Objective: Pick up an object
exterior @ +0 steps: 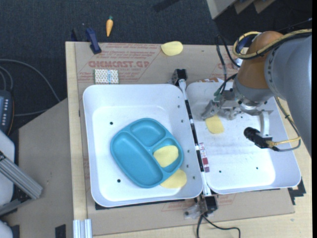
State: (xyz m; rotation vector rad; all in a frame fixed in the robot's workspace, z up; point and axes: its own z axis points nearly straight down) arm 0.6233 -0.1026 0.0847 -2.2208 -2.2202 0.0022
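Note:
A small yellow piece lies in the right bin, close to its left wall. My gripper hangs just above and behind that piece, at the end of the grey arm with the orange band. In the left bin rests a blue divided plate with a yellow lump in its small right compartment. Another yellow piece lies against the plate's lower right edge.
On the bench behind the bins lie a yellow lump, a patterned packet and a blue tool. A small carrot toy sits on the dark floor beyond. A black cable part hangs off the wrist over the right bin.

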